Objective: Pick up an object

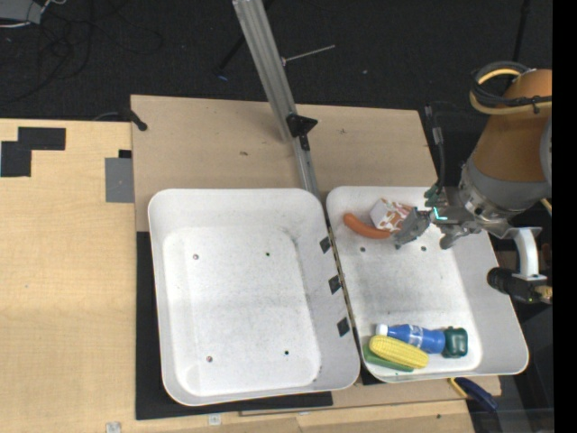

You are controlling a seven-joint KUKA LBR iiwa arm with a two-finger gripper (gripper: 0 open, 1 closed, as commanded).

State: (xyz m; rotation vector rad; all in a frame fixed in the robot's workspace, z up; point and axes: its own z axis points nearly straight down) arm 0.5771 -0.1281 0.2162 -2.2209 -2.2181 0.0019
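Two white bins sit side by side on the desk [225,142]. Right bin [491,323]: orange sausage-shaped toy [364,227] and a small red-and-white packet [391,213] at the far end; blue bottle [425,337], yellow corn cob [398,354] and a green piece [456,342] at the near edge. Gripper [416,226] low over the far end, just beside the packet; opening and any hold on the packet cannot be told. Left bin [180,207] alongside.

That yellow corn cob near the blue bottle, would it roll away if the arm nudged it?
Probably, somewhat. The corn cob looks rounded and lies on its side, so it may roll. The blue bottle lies right against it and would likely block it that way. It looks like a toy, so probably light.
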